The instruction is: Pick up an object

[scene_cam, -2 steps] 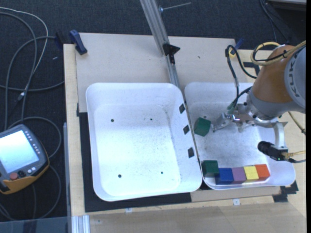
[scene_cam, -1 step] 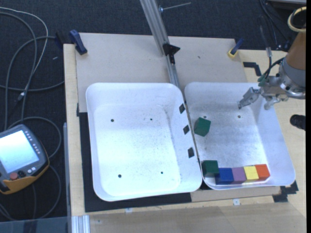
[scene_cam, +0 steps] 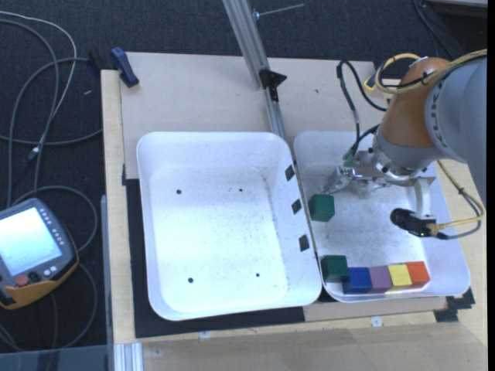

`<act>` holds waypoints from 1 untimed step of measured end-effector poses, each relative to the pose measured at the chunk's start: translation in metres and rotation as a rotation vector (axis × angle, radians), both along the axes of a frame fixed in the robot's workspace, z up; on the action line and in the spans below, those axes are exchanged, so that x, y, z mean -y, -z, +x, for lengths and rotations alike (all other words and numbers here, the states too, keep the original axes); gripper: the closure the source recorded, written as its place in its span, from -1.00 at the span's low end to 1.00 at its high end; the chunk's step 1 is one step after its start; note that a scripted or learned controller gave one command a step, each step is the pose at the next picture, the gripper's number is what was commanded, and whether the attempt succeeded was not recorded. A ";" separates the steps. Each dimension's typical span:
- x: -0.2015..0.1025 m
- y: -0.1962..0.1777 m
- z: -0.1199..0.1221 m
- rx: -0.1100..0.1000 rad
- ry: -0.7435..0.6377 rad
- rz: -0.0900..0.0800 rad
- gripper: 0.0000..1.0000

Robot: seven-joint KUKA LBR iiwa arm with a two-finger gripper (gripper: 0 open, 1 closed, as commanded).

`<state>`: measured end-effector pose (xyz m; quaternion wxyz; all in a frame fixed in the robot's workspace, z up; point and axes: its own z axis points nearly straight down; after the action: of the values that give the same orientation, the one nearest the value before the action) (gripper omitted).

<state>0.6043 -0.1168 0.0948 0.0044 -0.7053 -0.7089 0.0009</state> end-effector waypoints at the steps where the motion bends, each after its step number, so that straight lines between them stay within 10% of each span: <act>1: 0.040 -0.005 -0.067 0.001 0.010 -0.005 -1.00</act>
<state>0.5372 -0.1572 0.0994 0.0022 -0.7090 -0.7052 0.0021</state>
